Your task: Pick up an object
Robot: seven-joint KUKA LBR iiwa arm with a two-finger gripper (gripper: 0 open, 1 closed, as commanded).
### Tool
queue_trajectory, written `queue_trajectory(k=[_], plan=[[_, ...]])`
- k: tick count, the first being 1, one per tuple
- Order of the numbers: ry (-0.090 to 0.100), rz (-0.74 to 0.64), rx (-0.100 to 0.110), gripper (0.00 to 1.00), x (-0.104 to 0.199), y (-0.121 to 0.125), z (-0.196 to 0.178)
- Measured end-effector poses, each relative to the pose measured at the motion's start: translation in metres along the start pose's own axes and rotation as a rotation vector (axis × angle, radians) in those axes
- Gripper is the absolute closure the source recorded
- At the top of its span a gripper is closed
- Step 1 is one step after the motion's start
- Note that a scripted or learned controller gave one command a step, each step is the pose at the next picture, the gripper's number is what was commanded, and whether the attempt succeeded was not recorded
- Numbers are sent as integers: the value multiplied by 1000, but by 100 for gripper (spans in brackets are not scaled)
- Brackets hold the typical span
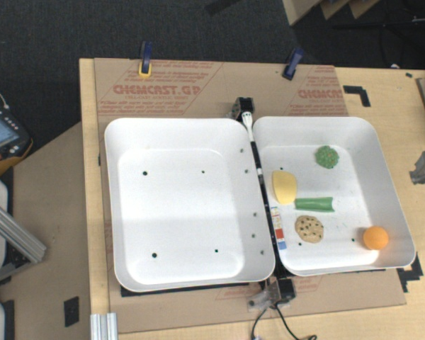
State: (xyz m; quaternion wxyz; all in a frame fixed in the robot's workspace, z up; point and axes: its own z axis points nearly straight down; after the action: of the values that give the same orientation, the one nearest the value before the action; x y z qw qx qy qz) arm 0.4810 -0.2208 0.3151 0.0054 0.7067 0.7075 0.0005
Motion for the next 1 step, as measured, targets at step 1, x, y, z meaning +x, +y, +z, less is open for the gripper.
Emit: queue_trajectory(k=[1], plan=[[-2, -1, -2, 100, 0, 1, -10]])
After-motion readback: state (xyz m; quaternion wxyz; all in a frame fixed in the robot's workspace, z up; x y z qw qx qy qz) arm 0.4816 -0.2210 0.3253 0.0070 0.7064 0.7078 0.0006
